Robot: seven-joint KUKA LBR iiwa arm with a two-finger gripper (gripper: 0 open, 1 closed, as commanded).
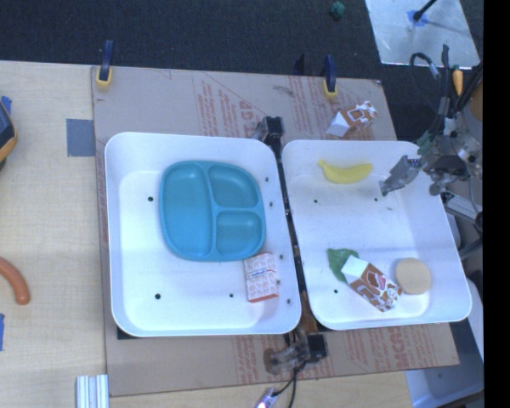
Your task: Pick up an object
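A: While the gripper (397,179) hangs over the far right part of the right bin (442,228), what lies beneath it?

B: Smooth white plastic, bare at that spot. The metal fingers point left toward a curved yellow banana (346,172), which lies near them but apart.

A: Are they closed on anything?

B: Nothing sits between them; how wide they stand I cannot tell, the tips are too small and blurred.

A: What else is in that bin?

B: At the near side, a green leafy piece (339,260) touching a brown and white wrapped packet (374,286), and just beside that a round, flat tan disc (413,275).

A: And the left bin (136,228)?

B: A teal plate (212,209) with three compartments, rounded corners, glossy. A small red-printed white packet (261,277) lies at its near right corner.

A: Anything outside?

B: An orange sausage (10,279) on the pale wood bench, and a crumpled wrapper (352,119) on the cardboard (204,100) behind the right bin.
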